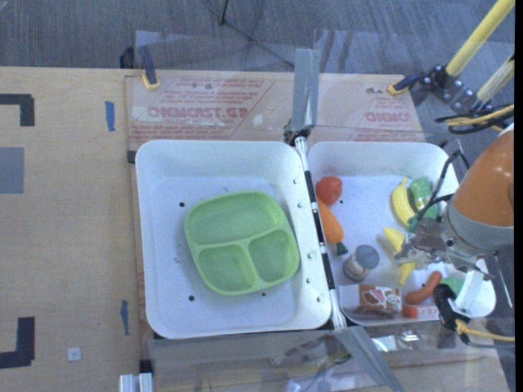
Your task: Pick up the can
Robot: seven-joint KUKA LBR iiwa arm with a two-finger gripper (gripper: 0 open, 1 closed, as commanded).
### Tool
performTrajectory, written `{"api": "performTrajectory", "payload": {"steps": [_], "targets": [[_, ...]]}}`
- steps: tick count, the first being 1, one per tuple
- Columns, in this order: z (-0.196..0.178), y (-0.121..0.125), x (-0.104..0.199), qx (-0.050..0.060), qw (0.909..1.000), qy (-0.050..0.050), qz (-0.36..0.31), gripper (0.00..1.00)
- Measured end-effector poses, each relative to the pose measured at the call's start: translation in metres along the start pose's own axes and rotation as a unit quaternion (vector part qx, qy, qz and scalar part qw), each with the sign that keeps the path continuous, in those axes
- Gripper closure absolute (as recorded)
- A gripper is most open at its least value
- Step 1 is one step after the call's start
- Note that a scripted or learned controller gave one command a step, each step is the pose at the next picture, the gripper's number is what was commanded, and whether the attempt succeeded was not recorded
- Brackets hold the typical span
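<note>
Right now, from the camera view overhead, I am hovering my hand (421,247) in the right bin (372,155), and I cannot tell what state it is in. The can (360,261) is standing upright just left of me, beside the carrot (330,224). I am judging it small, light, rigid and smooth-walled, so I am favouring a grip across its round sides.

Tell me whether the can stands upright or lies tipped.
Upright: the can in the right bin shows its round grey top to the overhead camera.
</note>
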State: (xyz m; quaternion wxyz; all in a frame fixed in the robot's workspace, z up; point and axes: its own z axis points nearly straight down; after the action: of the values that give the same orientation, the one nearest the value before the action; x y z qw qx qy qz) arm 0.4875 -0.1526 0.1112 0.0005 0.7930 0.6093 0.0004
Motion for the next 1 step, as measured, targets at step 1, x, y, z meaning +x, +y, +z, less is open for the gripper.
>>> {"api": "performTrajectory", "payload": {"steps": [1], "targets": [[-0.0001, 0.0000, 0.0000, 0.000, 1.0000, 0.000, 0.000, 0.00]]}}
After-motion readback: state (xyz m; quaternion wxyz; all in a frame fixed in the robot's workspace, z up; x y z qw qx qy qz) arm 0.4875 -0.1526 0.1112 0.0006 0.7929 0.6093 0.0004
